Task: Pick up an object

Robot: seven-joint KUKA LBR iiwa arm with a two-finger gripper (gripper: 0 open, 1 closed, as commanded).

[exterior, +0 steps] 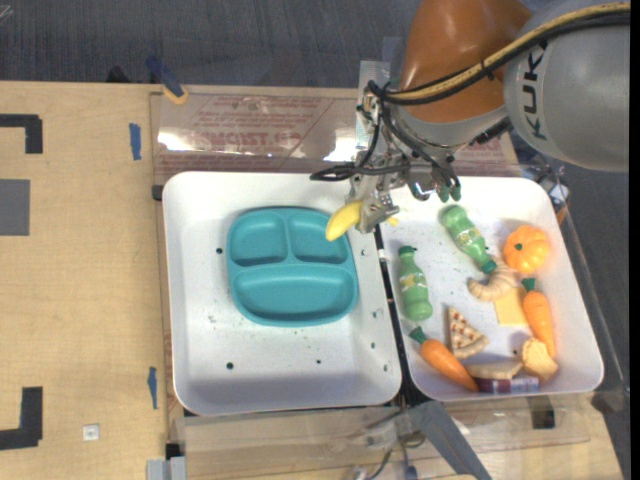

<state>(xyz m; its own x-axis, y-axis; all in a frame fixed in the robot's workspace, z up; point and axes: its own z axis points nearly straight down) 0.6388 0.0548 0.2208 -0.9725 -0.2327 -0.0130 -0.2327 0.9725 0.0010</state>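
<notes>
Camera view. The tool point(372, 211) hangs over the divide between the two shallow white bins, near their far edge. A small yellow toy banana point(343, 222) sits at its fingertips, raised above the far right corner of the teal three-compartment plastic tray point(292, 266). The banana appears pinched between the fingers, which are closed down to its width; the contact itself is small and partly hidden by cables.

Risk assessment:
- The hold looks to be on one end of the banana only. A quick lift or swing could let it pivot and slip out.
- If dropped, it would likely land on the tray or on the rim between the bins and roll.
- The loose cables near the wrist could brush the bin wall.

Inventory:
- Left bin point(190, 298): one tray.
- Right bin point(575, 348): two green toy bottles point(412, 284), two orange carrots point(446, 362), one orange pumpkin point(526, 250), one pizza slice point(463, 332), one yellow cheese block point(509, 310), one beige croissant-like piece point(493, 288). Two further items at the near edge are too unclear to name.
- Bananas: one.
</notes>
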